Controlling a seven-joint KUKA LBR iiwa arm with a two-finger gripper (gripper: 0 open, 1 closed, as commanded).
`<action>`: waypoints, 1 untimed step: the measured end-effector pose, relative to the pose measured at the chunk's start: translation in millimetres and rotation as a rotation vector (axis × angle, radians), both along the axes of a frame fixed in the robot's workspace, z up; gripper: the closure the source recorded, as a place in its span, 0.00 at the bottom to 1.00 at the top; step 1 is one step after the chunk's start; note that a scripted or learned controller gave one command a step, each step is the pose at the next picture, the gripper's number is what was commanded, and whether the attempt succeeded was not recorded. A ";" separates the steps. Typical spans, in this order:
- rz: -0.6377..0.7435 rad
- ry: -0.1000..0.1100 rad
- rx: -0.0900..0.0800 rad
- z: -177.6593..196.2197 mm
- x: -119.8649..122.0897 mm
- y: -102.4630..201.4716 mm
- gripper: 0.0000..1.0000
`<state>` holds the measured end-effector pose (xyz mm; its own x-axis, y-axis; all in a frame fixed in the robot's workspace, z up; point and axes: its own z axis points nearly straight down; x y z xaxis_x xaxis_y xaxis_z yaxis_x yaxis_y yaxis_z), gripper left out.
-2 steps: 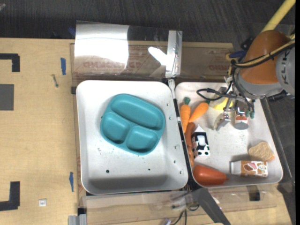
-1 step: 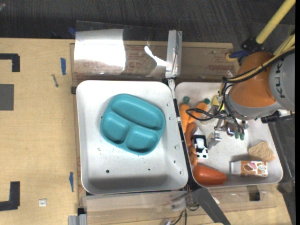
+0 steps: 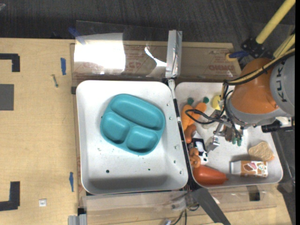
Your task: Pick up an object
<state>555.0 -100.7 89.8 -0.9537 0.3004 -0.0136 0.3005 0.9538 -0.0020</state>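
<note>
The right bin (image 3: 276, 172) holds several small items: orange carrot-like pieces (image 3: 189, 117), a red-orange pepper (image 3: 209, 174), a small juice carton (image 3: 249, 168), a tan cookie-like piece (image 3: 260, 150), a black and white toy (image 3: 199, 147), and small green and yellow bits (image 3: 216, 101). My gripper (image 3: 224, 135) hangs below the orange wrist band, low over the middle of the right bin, between the carrots and the cookie. Cables and the wrist hide its fingertips. Nothing shows between them.
A teal divided tray (image 3: 132, 123) lies in the left bin (image 3: 93, 168). A metal divider (image 3: 173, 55) stands at the back between the bins. A yellow pole (image 3: 279, 14) crosses the top right corner. Wooden bench surface lies to the left.
</note>
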 end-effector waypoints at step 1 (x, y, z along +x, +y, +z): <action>-0.069 -0.003 0.003 60.0 72.4 -39.9 0.00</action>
